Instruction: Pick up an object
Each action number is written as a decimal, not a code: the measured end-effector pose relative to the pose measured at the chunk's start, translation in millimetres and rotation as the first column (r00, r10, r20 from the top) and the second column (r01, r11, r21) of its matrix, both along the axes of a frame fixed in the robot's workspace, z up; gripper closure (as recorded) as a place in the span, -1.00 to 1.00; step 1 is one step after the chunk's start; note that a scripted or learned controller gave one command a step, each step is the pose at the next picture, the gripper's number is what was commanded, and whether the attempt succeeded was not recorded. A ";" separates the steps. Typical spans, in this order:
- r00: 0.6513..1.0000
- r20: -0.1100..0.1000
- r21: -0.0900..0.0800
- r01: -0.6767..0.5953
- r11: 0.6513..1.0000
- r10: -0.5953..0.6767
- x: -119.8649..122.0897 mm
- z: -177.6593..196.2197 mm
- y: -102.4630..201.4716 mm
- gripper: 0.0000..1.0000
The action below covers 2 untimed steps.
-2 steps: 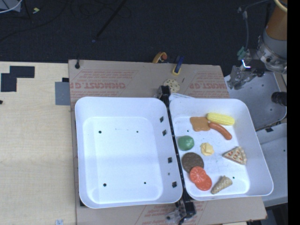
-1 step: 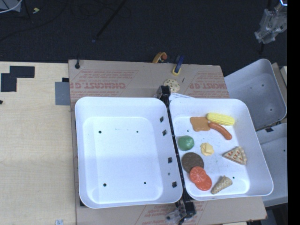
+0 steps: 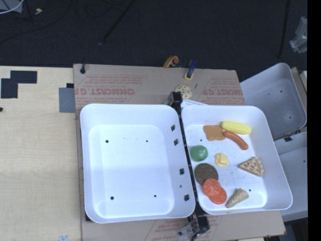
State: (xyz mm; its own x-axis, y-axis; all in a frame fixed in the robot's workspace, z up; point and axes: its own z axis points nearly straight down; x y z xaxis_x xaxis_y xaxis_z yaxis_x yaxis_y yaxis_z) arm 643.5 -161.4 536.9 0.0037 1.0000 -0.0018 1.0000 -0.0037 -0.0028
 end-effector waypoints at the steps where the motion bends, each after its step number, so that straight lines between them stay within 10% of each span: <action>1: 1.000 0.001 0.001 -0.001 1.000 0.001 -10.6 0.2 -40.7 1.00; 2: 1.000 0.000 0.005 -0.009 1.000 0.009 -116.3 2.7 31.6 1.00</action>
State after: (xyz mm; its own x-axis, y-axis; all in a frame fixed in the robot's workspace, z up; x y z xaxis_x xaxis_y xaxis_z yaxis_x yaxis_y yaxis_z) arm 527.2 -129.8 539.6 -0.0051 1.0000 0.0035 1.0000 0.0051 -0.0026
